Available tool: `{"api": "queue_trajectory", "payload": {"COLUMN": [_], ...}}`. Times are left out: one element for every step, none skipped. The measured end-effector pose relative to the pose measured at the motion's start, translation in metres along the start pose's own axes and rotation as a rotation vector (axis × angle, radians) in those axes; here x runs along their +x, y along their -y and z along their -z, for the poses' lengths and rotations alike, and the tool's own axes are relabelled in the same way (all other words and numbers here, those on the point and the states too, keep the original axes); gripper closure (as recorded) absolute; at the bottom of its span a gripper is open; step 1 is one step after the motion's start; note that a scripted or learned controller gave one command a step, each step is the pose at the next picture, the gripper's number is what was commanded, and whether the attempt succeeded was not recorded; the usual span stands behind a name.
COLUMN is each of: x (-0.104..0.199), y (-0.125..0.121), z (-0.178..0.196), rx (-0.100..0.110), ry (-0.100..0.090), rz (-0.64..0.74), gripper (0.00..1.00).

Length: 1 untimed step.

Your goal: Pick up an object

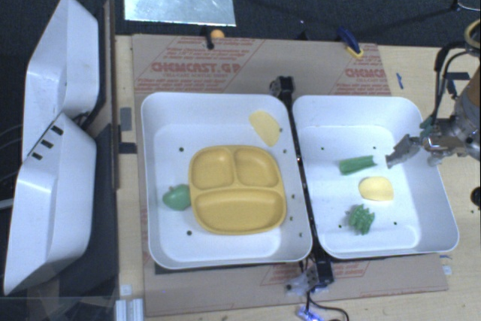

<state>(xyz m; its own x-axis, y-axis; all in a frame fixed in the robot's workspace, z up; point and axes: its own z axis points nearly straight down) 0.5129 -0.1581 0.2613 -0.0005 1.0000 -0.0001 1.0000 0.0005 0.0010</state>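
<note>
Nearest the desk's [421,60] front edge, in the right bin [406,240]: a green leafy piece [360,219], then a pale yellow piece [376,189], then a green cylinder [356,164]. In the left bin [161,162]: a yellow divided plate [237,188], a green lump [176,197] touching its left rim, a pale yellow oval [264,127] toward the far right corner. At the right bin's right wall, jaws [398,152] just beside the cylinder; opening impossible to tell, nothing seen held.
</note>
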Motion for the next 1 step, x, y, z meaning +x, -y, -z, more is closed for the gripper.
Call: {"api": "queue_trajectory", "payload": {"x": [0.0251], "y": [-0.0724], "z": [0.068], "rx": [-0.006], "ry": [0.001], "rz": [0.004], "gripper": [0.0]}}
